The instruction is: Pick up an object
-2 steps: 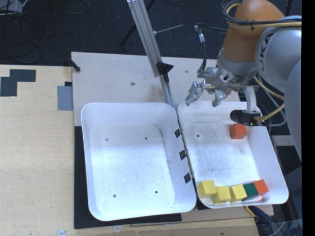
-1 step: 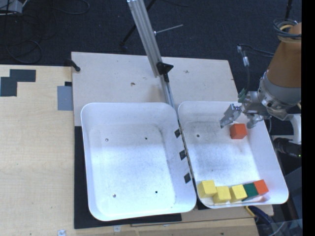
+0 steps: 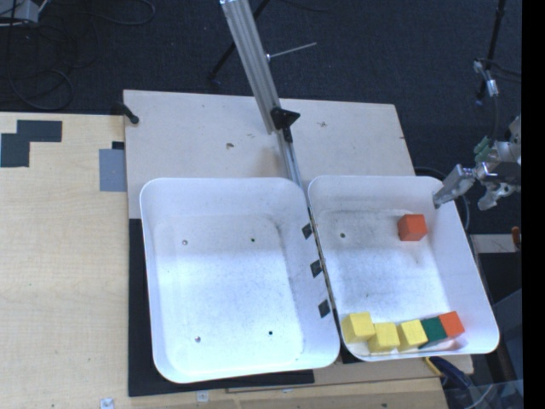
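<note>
An orange cube [image 3: 412,227] lies alone in the upper right part of the right bin [image 3: 375,196]. Along that bin's near edge sits a row of blocks: three yellow ones [image 3: 385,336], a green one [image 3: 434,328] and an orange one [image 3: 451,323]. My gripper [image 3: 467,196] hangs just beyond the right bin's far right corner, up and to the right of the orange cube. Its fingers stand apart with nothing between them.
The left bin [image 3: 170,228] lies beside the right one, and black clips [image 3: 316,267] sit on the shared rim. A slanted aluminium rail [image 3: 255,66] rises behind the bins. Dark floor with cables and stands surrounds the bench.
</note>
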Controlling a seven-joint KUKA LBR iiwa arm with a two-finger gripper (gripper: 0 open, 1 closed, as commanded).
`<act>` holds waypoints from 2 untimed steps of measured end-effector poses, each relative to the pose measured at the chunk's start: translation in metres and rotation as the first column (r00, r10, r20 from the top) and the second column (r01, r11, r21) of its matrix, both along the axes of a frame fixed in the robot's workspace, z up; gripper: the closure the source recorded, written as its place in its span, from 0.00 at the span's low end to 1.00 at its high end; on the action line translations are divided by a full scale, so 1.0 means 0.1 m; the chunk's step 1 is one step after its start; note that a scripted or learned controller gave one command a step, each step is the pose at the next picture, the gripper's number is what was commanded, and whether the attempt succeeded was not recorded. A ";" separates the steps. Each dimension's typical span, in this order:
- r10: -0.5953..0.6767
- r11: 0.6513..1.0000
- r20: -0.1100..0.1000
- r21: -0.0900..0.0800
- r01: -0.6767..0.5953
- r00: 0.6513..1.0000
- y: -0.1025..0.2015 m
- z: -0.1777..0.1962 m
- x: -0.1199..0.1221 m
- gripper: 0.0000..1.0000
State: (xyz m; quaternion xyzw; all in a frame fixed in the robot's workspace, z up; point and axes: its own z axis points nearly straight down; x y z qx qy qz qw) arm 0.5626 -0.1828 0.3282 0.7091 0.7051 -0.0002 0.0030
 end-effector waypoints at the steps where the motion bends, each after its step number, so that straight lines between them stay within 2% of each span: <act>1: 0.005 1.000 -0.013 0.006 -0.005 1.000 -0.27 -1.01 0.43 0.00; 2: 0.006 1.000 -0.014 0.008 -0.006 1.000 -0.18 -1.78 0.39 0.00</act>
